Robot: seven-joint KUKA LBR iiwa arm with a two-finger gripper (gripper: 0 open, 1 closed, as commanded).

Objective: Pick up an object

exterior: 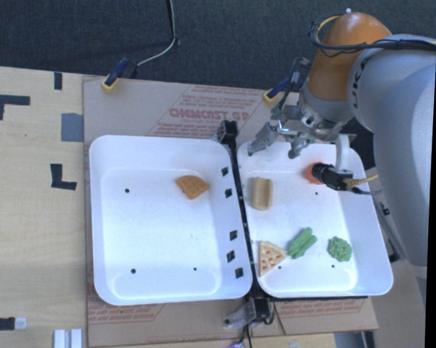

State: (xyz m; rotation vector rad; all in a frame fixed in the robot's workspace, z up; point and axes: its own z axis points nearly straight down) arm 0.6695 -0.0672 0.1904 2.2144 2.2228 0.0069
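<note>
My gripper hangs over the back part of the right bin, its two fingers spread open with nothing between them. Just below it in the view lies a tan bread roll, close to the bin's left wall. To the gripper's right is a small red object, partly hidden by a black fitting on the arm. Toward the front of this bin lie a triangular waffle-like slice, a green pea pod and a green broccoli floret. An orange waffle piece rests in the left bin.
The two bins meet at a black divider strip. The arm's grey body covers the view's upper right and overhangs the right bin's far corner. Clamps hold the cardboard sheet under the bins.
</note>
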